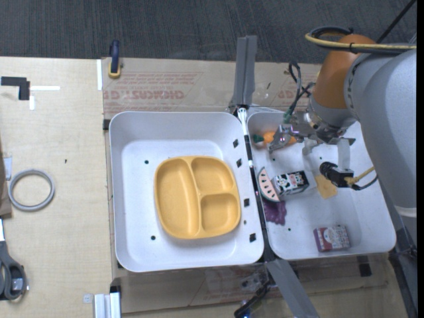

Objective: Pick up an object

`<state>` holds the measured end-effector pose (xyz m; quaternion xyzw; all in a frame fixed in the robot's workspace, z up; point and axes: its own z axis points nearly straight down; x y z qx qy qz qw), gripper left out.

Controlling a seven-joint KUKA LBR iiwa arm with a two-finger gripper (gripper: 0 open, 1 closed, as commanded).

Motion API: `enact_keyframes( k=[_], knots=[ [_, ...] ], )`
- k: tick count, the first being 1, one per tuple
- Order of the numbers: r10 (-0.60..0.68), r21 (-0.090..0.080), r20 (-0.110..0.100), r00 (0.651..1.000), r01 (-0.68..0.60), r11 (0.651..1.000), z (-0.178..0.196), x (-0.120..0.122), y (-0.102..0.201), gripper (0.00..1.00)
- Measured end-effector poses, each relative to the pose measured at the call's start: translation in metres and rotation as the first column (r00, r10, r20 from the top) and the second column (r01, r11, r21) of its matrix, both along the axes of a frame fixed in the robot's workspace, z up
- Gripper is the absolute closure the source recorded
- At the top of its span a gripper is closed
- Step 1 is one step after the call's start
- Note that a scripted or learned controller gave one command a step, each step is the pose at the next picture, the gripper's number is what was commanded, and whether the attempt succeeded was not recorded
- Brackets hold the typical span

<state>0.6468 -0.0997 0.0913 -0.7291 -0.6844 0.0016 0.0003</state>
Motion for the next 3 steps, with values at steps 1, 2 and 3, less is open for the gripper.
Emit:
enact_keyframes(
  k=[1,2,3],
  knots=[
    [-0.298,-0.002,-0.038,0.954,0.298,0.955,-0.006,0.004,-0.020,0.00],
    [-0.297,-0.005,-0.018,0.955,0.297,0.955,0.005,0.007,-0.022,1.00],
    [-0.298,-0.006,-0.021,0.954,0.298,0.955,0.004,0.007,-0.023,0.00]
  ],
)
